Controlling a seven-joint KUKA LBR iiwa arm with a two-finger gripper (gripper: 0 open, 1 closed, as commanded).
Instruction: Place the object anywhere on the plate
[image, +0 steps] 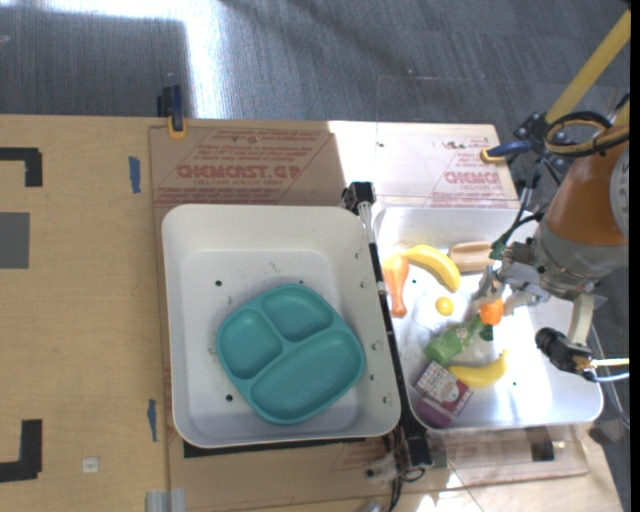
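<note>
the gripper (490, 300) hangs over the right bin (570, 400), near a small orange piece (490, 313); i cannot tell its grasp. lift straight up clear of the bin wall, then cross to the teal plate (290, 352) in the left bin (190, 330).

Two shallow white bins sit side by side on a brown cardboard-covered bench (80, 300). The left bin (190, 300) holds a teal plate (291, 351) with three compartments, lying slightly turned. The right bin (570, 400) holds a clutter of toy food: a yellow banana (433, 263), an orange carrot (398, 283) just beside it, a small yellow piece (444, 306), a green item (452, 343), a second banana (480, 372) and a purple-and-white packet (441, 388) near the front wall. The arm's gripper (492, 300) hangs low over this bin, at a small orange object (490, 312) just above the green item; whether it grips it cannot be told
</note>
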